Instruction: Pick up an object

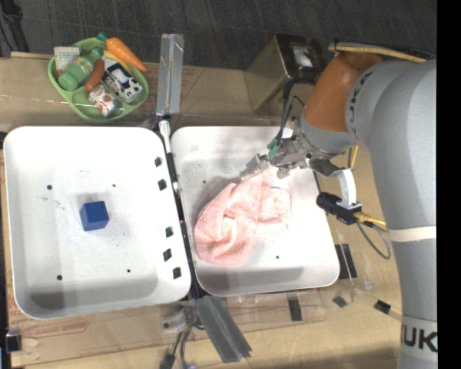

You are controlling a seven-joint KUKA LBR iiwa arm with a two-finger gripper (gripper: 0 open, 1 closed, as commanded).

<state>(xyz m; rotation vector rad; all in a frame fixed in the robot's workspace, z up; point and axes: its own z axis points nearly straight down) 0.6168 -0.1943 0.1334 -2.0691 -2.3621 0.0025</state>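
Two white bins sit on the tabletop; one pink cloth [238, 221] lies in the right bin [315, 271], one blue cube [94, 215] in the left bin [31, 290]. Jaw opening cannot be determined. The cloth's upper edge lies just below the jaws.

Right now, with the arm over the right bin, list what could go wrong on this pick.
1. The pincer sits at the upper edge of the pink cloth, so it may catch only a thin fold that slips out.
2. The cloth is limp and bunched; lifting it by one corner could drag it over the right bin's rim.
3. The blue cube lies in the left bin, far from the pincer.
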